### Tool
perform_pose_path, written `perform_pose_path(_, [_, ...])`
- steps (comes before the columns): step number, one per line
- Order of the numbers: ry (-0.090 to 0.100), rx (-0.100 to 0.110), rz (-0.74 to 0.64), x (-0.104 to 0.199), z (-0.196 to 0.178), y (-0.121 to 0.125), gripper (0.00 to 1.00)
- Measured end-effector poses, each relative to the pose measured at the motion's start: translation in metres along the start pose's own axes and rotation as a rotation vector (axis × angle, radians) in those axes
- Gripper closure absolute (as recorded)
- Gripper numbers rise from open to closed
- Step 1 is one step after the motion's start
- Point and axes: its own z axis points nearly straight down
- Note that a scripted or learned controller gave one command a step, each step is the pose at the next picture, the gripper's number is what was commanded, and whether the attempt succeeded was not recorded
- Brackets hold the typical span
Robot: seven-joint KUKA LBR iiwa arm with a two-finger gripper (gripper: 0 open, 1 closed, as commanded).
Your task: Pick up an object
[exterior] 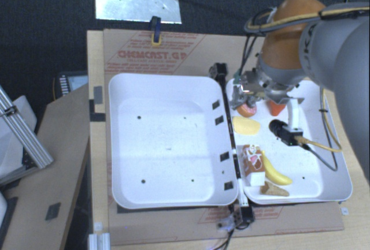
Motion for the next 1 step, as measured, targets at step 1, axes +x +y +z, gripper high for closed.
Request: perform_pose_path(1, [0.001, 0.008, 0.002, 0.0600, 0.0033, -0.0575, 1.00])
